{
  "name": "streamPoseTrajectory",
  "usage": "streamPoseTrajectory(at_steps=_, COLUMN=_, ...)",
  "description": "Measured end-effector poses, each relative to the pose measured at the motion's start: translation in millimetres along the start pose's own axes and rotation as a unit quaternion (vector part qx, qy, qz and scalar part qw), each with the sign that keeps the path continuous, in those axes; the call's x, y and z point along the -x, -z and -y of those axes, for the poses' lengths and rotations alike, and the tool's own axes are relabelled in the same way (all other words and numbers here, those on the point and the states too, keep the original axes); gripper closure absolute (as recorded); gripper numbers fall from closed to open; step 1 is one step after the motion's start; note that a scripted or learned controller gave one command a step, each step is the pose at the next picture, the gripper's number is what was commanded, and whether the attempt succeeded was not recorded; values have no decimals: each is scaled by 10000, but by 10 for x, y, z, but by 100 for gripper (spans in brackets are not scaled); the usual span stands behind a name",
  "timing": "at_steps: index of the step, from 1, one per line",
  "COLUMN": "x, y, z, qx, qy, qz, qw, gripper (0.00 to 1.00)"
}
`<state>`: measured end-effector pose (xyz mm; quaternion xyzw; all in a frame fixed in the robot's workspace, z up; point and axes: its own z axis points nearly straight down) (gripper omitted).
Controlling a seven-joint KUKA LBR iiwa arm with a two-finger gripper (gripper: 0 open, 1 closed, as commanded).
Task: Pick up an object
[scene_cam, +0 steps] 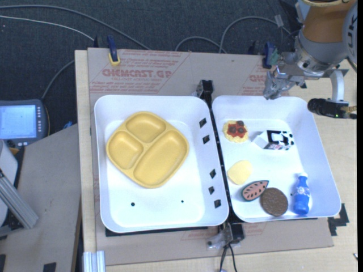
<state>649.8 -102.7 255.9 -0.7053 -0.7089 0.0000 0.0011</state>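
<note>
The right bin (pixel 311 130) holds several small items. A round tart with red topping (pixel 236 131) lies at its back left, beside a black-and-white block (pixel 277 139). A pale yellow oval piece (pixel 240 171) sits lower left. Along the front are a watermelon slice (pixel 254 190), a brown round cookie (pixel 274 202) and a small blue bottle (pixel 301 195). My gripper (pixel 274 88) hangs over the back rim of the right bin, above and behind the block, and touches none of the items.
A yellow three-compartment plate (pixel 147 149) fills much of the left bin (pixel 113 197). A black divider with clips (pixel 209 146) runs between the bins. Cardboard (pixel 147 67) lies under both. Cables trail behind, and a small screen (pixel 20 120) stands at the far left.
</note>
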Motion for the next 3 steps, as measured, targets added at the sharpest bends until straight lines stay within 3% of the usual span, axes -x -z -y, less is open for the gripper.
streamPoseTrajectory(at_steps=1, x=-465, y=-113, z=21, qx=-5, qy=-7, qz=2, qw=10000, gripper=100)
streamPoseTrajectory(at_steps=3, x=-1685, y=-167, z=-161, qx=20, qy=10, qz=-1, qw=10000, gripper=100)
